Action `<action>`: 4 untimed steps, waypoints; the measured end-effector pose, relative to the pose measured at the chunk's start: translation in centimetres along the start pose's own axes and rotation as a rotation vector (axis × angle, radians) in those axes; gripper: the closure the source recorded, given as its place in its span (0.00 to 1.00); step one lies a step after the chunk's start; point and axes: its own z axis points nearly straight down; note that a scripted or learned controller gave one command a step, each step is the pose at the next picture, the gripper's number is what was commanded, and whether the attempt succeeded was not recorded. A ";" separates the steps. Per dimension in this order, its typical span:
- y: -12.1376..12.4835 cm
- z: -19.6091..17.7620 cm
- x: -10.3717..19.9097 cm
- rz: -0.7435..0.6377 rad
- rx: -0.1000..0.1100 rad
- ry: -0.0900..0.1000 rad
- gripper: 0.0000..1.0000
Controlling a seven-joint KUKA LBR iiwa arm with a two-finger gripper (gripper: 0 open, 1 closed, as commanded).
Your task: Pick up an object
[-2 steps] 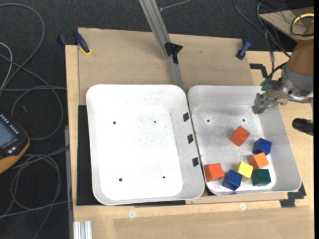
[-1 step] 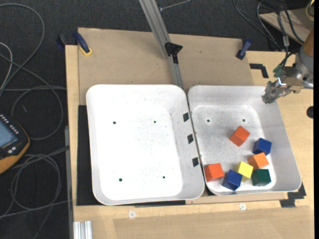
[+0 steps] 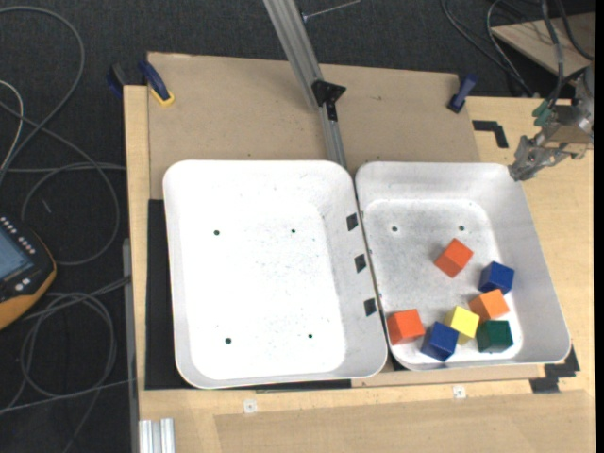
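Seven blocks (image 3: pixel 462 311) in right bin (image 3: pixel 528 243), hand (image 3: pixel 525 165) above corner

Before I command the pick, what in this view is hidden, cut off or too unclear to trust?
- Gripper, camera view: small and blurred at the right bin's far corner, so its state is unreadable.
- Arm, camera view: cut off by the right edge of the frame.
- Green cube: partly covered by the orange cube in front of it.
- Blue cube and yellow cube: packed tight; whether any gap separates them is unclear.
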 end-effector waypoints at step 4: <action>-1.3 1.9 15.9 -0.004 0.011 0.005 1.00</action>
